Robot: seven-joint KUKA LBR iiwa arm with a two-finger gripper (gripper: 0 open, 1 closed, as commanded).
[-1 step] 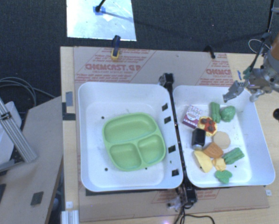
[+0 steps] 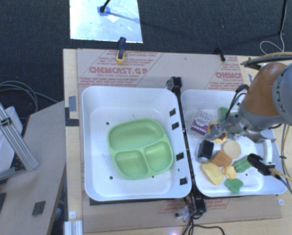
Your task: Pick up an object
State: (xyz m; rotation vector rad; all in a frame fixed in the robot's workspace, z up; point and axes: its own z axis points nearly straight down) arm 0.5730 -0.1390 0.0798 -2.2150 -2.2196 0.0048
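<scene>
The right bin [image 2: 270, 187] holds a heap of small toy foods. Among them are a purple and white box [image 2: 201, 121], a black can [image 2: 205, 150], a round cream disc [image 2: 231, 148], an orange-brown piece [image 2: 221, 158] and a yellow wedge [image 2: 212, 173]. Green pieces [image 2: 234, 184] lie near the front. My gripper [image 2: 222, 132] is down low in this bin, just above the cream disc and right of the box. A small yellow and red thing [image 2: 213, 128] sits right at its tip, and I cannot make out whether it is held.
The left bin [image 2: 94, 131] holds a light green divided plate [image 2: 140, 148]. A black divider [image 2: 181, 136] with clips runs between the two bins. The arm's orange band [image 2: 263, 89] hangs over the right bin's far right side.
</scene>
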